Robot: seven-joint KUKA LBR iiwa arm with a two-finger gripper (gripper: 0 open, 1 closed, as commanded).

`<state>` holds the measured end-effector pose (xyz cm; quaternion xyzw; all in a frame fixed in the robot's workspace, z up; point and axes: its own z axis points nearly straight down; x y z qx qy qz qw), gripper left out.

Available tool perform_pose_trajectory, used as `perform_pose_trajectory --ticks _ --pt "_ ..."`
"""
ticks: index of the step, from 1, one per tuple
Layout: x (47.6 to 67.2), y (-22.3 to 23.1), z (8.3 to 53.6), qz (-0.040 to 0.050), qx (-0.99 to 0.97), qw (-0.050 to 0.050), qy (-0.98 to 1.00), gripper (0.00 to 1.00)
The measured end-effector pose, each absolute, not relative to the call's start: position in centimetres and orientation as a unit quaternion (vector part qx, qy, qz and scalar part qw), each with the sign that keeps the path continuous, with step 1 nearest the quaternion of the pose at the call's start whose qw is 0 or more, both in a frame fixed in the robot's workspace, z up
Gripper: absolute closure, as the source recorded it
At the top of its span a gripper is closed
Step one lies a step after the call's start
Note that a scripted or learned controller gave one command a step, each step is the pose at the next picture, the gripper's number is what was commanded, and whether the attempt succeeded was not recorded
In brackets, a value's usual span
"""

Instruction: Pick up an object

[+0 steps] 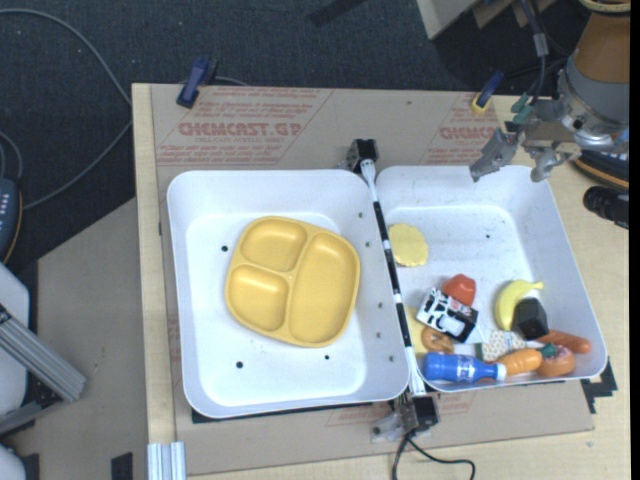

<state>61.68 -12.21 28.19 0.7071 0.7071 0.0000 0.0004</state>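
The claw (513, 164) is seen over the far rim of the right bin (560, 230), its two fingers spread apart with nothing between them. The small objects (490, 333) are heaped in that bin's near corner, well apart from the claw. A yellow divided plate (292, 280) is held by the left bin (200, 268).

Red "CHEMCAST GP" print on the brown board (250, 126) behind the bins, repeated partly at right, finer lines unreadable
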Motion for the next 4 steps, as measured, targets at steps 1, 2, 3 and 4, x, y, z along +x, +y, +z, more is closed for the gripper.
perform_pose_trajectory --ticks 1,2,3,4 --pt "57.0 -16.0 17.7 -0.0007 0.708 -0.001 0.707 0.0" --pt "51.3 -12.9 8.4 -0.0001 0.707 -0.001 0.707 0.0" --pt "51.3 -12.9 9.4 0.0006 0.708 0.001 0.707 1.0" --pt "55.9 -6.2 18.5 0.001 0.706 0.0 0.708 1.0"
